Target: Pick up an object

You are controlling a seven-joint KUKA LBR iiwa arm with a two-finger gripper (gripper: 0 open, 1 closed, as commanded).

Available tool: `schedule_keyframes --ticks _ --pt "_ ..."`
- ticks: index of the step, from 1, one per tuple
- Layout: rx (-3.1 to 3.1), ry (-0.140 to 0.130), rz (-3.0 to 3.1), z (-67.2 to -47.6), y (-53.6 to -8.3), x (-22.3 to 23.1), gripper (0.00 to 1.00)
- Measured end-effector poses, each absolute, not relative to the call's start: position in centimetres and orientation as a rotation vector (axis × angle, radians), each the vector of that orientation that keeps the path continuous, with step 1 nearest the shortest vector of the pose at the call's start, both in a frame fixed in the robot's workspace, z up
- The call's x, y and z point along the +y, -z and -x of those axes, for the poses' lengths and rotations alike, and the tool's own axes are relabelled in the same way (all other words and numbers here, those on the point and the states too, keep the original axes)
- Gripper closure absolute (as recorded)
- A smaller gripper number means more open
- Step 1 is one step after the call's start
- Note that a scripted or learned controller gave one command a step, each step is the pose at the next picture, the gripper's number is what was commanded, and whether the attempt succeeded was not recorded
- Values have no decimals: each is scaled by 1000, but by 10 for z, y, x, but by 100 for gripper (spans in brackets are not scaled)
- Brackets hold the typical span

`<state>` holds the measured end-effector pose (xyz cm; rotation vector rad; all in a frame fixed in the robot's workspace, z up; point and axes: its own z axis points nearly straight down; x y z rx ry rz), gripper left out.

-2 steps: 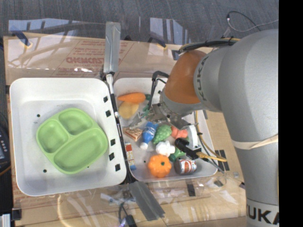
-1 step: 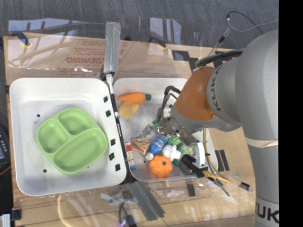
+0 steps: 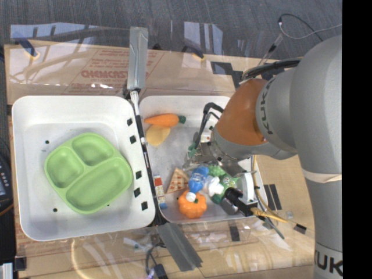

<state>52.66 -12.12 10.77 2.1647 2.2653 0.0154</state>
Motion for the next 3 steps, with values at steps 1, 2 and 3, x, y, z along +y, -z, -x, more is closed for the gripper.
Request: schedule_keyframes --ticks 1,2,3 --pt "2429 1 -1993 -589 -192 -70 100" --pt "2429 2 -1994 -589 -192 -70 0" --pt "2222 6 -2228 -547 -191 -120 0"
